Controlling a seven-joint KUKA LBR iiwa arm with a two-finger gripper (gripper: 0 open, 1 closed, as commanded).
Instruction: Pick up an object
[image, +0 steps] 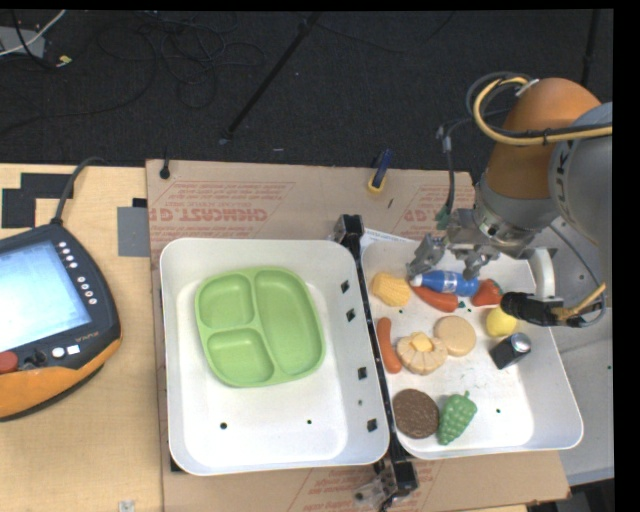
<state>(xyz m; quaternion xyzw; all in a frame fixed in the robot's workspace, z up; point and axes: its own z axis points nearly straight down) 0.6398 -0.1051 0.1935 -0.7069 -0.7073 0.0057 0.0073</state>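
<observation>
A: What sits at the claw (448, 262)?

B: A small blue bottle (443, 282) with a white end, smooth plastic, lying on its side between the spread metal fingers, not gripped. It rests across a glossy red pepper (440, 297).

A: And around it?

B: Left of the claw, a rounded yellow lump (391, 290). Below it, a tan round biscuit (456, 335) and a brown disc (414, 411) beside a knobbly green cluster (456, 417). Far left, a green three-part tray (259, 326), matte.
</observation>
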